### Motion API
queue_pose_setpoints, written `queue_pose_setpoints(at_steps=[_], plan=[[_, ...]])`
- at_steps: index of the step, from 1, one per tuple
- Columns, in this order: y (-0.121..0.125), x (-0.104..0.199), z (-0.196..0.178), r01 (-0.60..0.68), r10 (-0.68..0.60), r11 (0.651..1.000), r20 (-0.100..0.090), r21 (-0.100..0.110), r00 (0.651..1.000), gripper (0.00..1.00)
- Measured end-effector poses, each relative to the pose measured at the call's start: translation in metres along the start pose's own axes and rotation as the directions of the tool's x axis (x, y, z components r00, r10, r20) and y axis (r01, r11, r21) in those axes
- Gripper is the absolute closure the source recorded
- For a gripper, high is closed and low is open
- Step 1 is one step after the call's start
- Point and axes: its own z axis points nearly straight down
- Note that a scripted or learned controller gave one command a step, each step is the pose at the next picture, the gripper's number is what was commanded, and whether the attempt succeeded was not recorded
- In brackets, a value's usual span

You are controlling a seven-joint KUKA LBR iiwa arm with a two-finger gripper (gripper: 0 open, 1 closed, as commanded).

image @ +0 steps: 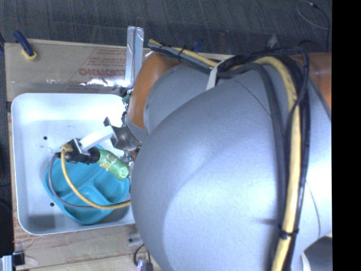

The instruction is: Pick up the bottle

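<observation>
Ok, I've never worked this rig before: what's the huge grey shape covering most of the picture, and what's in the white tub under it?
The grey shape is the robot arm. It looks huge because the one camera sits above the bench and the arm reaches in from the right, passing close under the lens. The orange band marks the part just above its wrist. At the arm's far end is the claw, lowered into the white bin on the left. Two things lie in that bin: a blue dish, and the pale green bottle resting on the dish's upper edge, right beside the claw. The picture doesn't show whether the claw has hold of the bottle.
</observation>
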Motion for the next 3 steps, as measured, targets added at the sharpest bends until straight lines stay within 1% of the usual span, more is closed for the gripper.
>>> queue_pose_setpoints(at_steps=[1,2,3], plan=[[-0.068,-0.001,-0.005,0.000,0.000,1.000,-0.002,-0.001,1.000,1.00],[-0.077,0.009,-0.035,0.159,-0.159,0.987,-0.002,-0.003,0.987,1.00],[-0.088,0.053,-0.045,-0.001,0.001,1.000,-0.004,-0.002,1.000,1.00]])
